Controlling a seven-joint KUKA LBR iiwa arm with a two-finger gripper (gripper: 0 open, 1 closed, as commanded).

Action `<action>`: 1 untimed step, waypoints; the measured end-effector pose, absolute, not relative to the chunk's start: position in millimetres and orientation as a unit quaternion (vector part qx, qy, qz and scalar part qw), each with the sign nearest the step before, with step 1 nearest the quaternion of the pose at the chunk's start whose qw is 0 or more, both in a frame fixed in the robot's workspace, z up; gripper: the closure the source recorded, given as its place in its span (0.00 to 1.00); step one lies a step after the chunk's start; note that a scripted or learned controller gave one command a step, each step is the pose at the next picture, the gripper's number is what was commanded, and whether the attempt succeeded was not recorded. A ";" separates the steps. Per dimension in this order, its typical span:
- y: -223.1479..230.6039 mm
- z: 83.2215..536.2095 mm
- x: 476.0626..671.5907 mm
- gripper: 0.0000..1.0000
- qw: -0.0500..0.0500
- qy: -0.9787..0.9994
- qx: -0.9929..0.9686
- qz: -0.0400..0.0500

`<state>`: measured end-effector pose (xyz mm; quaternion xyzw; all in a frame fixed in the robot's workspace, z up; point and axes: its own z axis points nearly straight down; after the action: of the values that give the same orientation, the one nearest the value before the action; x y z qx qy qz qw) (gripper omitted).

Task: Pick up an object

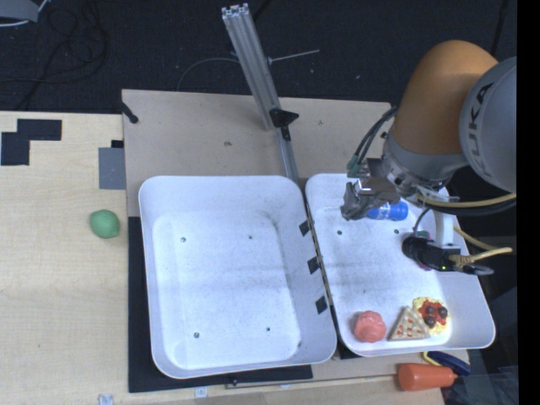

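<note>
Two white bins sat side by side on the bench, the left bin [152, 201] wide and the right bin [371, 268] narrower, with small black clips [314, 264] along the seam where their rims met. A green ball [105, 224] rested on the bench well to the left of both bins, and an orange, carrot-like piece [426, 376] lay on the bench just below the right bin's near rim. A slanted metal bar [253, 62] ran down toward the gap between the bins. In the near corner of the right bin lay a red lump [369, 326], and just beside it a wedge-shaped toy pastry [420, 319] topped with dark berries. The gripper [358, 203] hung over the far part of the right bin, close to its left rim; how far open it stood could not be told, nor whether it had hold of anything. A small blue object [393, 212] showed right against the gripper's right side. The red lump and the pastry lay well apart from the gripper, toward the near rim.
</note>
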<state>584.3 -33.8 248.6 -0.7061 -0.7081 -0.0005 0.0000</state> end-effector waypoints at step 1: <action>3.0 246.9 564.2 1.00 0.001 -0.708 -0.706 0.000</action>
<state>564.2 3.0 246.9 -0.7064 -0.7078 0.0000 0.0005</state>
